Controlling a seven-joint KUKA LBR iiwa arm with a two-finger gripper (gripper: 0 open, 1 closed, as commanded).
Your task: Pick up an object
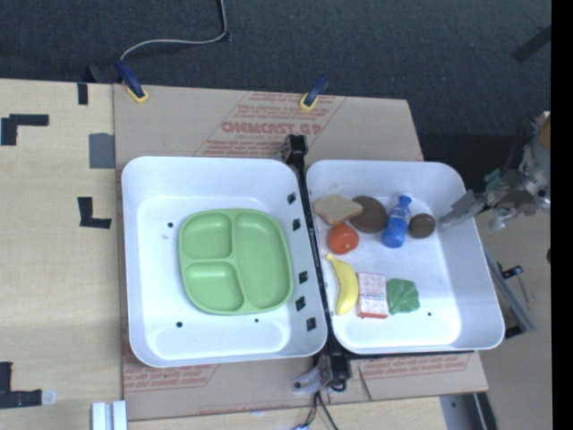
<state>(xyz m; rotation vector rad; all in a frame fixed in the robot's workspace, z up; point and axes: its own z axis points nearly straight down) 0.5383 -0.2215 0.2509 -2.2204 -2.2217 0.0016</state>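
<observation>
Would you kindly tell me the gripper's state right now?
Gripper: cannot be told; it sits at the right bin's right rim, near the brown ball.

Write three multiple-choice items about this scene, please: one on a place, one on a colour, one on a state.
1. Where does the green divided plate lie?
A. In the left bin
B. In the right bin
C. On the cardboard outside the bins

2. What colour is the small bottle in the right bin?
A. Red
B. Blue
C. Yellow

3. How does the banana lie?
A. On the green plate
B. Loose on the bin floor, beside the red and white packet
C. Lifted above the bin

Answers:
1. A, the plate rests on the floor of the left bin.
2. B, its body is blue, with a paler cap.
3. B, it lies flat near the bin's left wall, with the packet at its right; the arm's end is at the bin's right rim, away from it.
</observation>
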